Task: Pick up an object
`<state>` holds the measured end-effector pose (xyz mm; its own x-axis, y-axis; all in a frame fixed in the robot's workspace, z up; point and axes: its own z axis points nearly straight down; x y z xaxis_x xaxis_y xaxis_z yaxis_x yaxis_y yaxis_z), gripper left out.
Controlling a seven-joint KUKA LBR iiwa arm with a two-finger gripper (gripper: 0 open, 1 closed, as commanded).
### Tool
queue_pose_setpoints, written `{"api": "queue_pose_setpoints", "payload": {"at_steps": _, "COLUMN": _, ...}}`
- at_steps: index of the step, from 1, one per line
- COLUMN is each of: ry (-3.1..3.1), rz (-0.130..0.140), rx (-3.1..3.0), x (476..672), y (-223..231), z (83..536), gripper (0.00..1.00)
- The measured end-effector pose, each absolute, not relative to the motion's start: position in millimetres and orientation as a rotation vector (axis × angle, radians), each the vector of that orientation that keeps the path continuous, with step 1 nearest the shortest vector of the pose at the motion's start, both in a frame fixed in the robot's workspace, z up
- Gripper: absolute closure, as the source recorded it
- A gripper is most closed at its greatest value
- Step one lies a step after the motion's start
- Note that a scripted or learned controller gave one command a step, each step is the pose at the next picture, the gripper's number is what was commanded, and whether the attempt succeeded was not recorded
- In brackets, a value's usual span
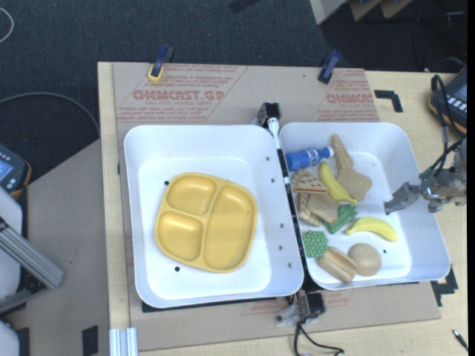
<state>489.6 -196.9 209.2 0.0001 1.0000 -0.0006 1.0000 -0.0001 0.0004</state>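
While the gripper point(395, 201) sits at the right edge of the frame, over the right rim area of the right bin point(415, 262), I cannot tell its state: too small and blurred to read. Nothing visibly held; it looks clear of the objects, nearest one being a banana point(373, 228) just below-left of it. Remaining objects cluster in the left half of that bin: blue bottle point(307, 156) at top, second banana point(335, 183) below it, tan bread-like pieces point(349, 170) around that, green item point(344, 217) mid-bin, green dotted piece point(315, 242), hot dog bun point(336, 264) and round tan ball point(364, 258) at bottom. Left bin point(148, 154) holds a yellow divided tray point(205, 221), centre-frame.
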Motion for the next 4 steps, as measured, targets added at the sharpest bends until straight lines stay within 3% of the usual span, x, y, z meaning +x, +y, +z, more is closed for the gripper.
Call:
{"api": "queue_pose_setpoints", "payload": {"at_steps": 1, "ry": 2.226, "rz": -0.001, "rx": 2.224, "x": 496.6, "y": -189, "z": 160, "gripper": 0.0}}
{"api": "queue_pose_setpoints", "payload": {"at_steps": 3, "ry": 2.224, "rz": -0.002, "rx": 2.224, "x": 492.7, "y": -186, "z": 83, "gripper": 0.0}}
{"api": "queue_pose_setpoints", "payload": {"at_steps": 4, "ry": 2.219, "rz": 0.0, "rx": 2.223, "x": 493.0, "y": -187, "z": 95, "gripper": 1.0}}
